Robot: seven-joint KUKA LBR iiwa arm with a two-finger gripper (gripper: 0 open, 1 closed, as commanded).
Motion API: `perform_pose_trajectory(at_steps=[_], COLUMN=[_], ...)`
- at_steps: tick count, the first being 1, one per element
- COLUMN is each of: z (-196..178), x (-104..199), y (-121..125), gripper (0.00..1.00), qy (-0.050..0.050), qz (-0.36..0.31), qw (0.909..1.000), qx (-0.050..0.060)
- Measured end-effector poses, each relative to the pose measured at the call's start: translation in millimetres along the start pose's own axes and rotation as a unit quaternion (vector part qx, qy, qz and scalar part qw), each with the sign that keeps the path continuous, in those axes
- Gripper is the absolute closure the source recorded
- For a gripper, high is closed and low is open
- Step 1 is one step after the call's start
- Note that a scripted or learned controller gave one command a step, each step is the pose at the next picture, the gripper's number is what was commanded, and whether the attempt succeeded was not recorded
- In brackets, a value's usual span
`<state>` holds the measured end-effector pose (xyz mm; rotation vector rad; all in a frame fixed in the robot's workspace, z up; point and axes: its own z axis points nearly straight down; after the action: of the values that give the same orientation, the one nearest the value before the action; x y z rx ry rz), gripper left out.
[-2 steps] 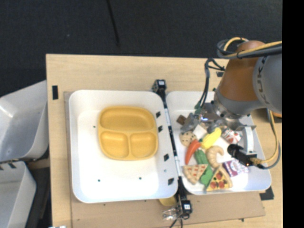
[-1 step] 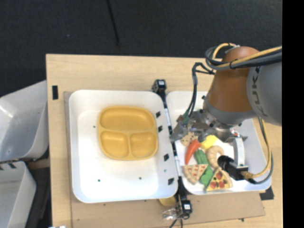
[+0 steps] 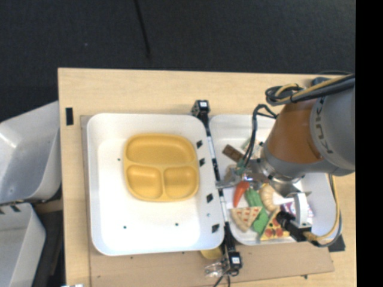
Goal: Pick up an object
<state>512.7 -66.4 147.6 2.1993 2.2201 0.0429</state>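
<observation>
Here the gripper (image 3: pixel 242 177) hangs low in the right bin (image 3: pixel 234 126), at the centre right of the frame, under the grey arm (image 3: pixel 311 133); if it is released or clenched, I cannot tell. Just below it lie an orange piece (image 3: pixel 240 192), a green piece (image 3: pixel 261 219) and a pizza-like wedge (image 3: pixel 244 217), crowded together. The left bin (image 3: pixel 102 220) holds a yellow divided plate (image 3: pixel 161 166). I judge the step is the descent for grasping; next it must close on one single piece and lift.

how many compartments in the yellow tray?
3. The yellow plastic divided tray in the left white bin has one wide compartment along the top and two smaller ones side by side below.
</observation>
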Motion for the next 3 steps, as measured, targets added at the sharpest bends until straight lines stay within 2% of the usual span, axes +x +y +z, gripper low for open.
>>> perform_pose_trajectory(at_steps=[1,2,3], z=[7,-1,-16], x=[-7,6,-1], y=[4,7,1], gripper=[0.00,1.00,1.00], qy=[0.005,0.020,0.004], qz=[-0.002,-0.008,0.001], qw=[1.0000,0.9997,0.9999], qx=[0.004,0.009,0.010])
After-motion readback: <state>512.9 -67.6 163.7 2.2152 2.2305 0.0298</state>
